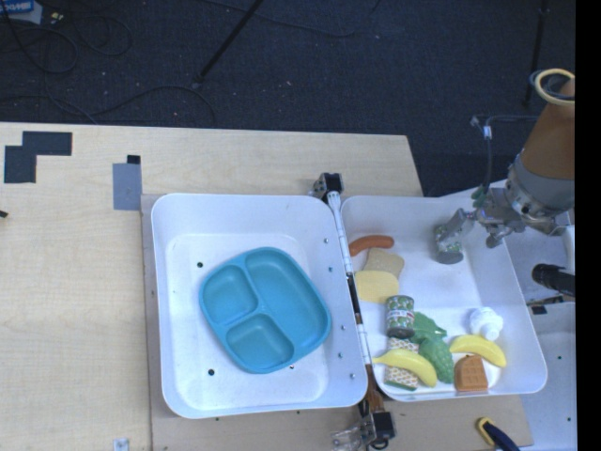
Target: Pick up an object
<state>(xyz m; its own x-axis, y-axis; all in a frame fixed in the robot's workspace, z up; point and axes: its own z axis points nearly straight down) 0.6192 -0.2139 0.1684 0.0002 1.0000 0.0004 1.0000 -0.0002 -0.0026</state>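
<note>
toy foods [427,346] heaped in glossy right bin [502,280], metal pincer [451,242] above, spread unclear, sectioned blue plate [264,308] left

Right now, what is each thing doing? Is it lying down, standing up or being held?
Blue tray: flat in the left bin.
Sausage: lying down.
Two bananas: lying down.
Patterned can: upright.
Gripper: over the right bin, above the toys.

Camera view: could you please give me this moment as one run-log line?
gripper: over right bin's far end | grasp: none seen | toys: clustered at near end | blue tray: in left bin
</note>
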